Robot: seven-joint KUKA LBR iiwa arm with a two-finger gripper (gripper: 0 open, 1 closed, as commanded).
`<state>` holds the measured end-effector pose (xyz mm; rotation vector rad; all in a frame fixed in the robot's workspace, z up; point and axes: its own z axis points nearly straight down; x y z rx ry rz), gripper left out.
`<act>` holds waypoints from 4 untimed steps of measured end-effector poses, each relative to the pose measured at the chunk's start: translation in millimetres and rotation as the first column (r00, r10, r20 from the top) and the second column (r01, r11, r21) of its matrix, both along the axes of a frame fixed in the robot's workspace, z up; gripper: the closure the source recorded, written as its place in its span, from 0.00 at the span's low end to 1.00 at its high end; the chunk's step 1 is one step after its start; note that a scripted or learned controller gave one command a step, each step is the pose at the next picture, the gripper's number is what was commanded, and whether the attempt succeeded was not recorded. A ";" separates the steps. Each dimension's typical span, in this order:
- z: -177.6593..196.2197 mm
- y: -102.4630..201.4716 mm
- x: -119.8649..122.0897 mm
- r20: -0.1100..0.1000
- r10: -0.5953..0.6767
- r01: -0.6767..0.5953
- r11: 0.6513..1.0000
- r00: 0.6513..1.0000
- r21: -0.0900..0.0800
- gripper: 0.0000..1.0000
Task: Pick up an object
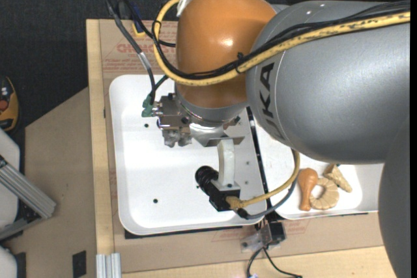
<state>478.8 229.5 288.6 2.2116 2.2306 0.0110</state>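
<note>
My gripper (173, 135) hangs below the orange wrist band over the upper middle of the left bin (137, 172), pointing down at the bare white floor. Nothing shows beneath it or in its grasp. In the right bin (281, 163), near its front edge, lie an orange drumstick-shaped toy (306, 188) and a beige, lumpy object (330, 188) touching it. Both are well to the right of the gripper. The arm's grey body hides most of the right bin.
The bins rest on a cardboard-coloured bench top (98, 140). A dark ridge (258, 153) divides the two bins. Two tiny dark specks (155, 200) mark the left bin's floor. Metal rails (23, 192) stand off the bench's left side.
</note>
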 end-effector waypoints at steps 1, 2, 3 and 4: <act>186.9 -8.4 15.5 0.014 -0.007 0.007 1.000 1.000 0.005 1.00; 36.1 -5.2 -2.2 -0.021 -0.010 0.009 1.000 1.000 -0.012 1.00; 223.9 -5.5 18.2 0.014 -0.007 0.007 1.000 1.000 0.004 1.00; 67.8 -5.1 -2.2 -0.021 -0.009 0.009 1.000 1.000 -0.012 1.00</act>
